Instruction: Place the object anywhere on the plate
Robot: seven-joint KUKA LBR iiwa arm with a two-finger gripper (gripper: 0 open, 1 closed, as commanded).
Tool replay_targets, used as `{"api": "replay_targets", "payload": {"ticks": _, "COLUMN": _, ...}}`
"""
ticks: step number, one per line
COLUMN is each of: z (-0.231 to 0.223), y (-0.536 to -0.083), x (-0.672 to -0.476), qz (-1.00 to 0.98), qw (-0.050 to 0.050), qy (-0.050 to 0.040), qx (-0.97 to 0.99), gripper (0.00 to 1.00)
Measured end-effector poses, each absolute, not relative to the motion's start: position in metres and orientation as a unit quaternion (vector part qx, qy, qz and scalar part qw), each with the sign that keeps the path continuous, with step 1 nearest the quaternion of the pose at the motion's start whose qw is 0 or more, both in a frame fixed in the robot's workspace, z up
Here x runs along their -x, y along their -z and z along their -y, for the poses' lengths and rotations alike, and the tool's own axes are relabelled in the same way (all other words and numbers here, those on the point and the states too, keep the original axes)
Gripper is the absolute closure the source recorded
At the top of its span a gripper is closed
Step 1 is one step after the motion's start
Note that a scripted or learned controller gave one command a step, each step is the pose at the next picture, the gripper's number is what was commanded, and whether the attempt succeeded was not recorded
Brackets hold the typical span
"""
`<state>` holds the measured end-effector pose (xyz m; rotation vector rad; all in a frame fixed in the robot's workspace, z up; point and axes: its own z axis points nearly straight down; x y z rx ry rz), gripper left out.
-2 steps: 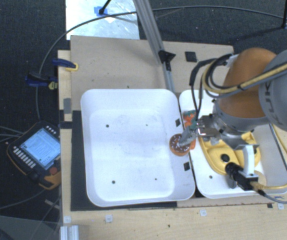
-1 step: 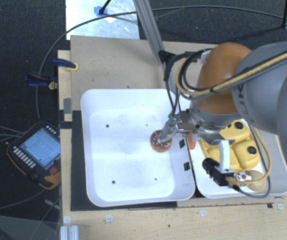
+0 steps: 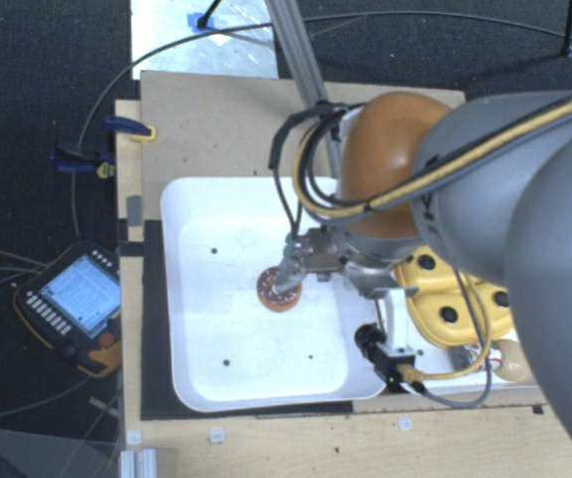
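The left bin (image 3: 236,366) sits on the bench (image 3: 206,98), with a small round object (image 3: 279,291) lying near its middle. The gripper (image 3: 291,267) is directly over that object, touching it. Right of it, in the other bin, lies a plate (image 3: 445,312), mostly under the arm (image 3: 505,197). A handheld controller (image 3: 72,302) lies off the bench to the left.

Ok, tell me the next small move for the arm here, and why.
Probably a short, straight lift to check the grasp. The gripper sits right on the small brown round object in the left white bin, but the view doesn't settle whether it holds it. The yellow thing in the other bin lies largely under the arm.
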<state>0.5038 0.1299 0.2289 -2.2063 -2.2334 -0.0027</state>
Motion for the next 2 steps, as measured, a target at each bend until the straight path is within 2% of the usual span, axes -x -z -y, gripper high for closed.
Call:
{"api": "replay_targets", "payload": {"ticks": 1, "z": -0.1139, "y": -0.2255, "x": -0.5055, "qz": 0.707, "qw": 0.000, "qy": -0.0001, "qx": 0.707, "gripper": 1.00}}
{"api": "replay_targets", "payload": {"ticks": 2, "z": -0.1142, "y": -0.2256, "x": -0.5055, "qz": 0.708, "qw": 0.000, "qy": 0.0000, "qx": 0.707, "gripper": 0.00}}
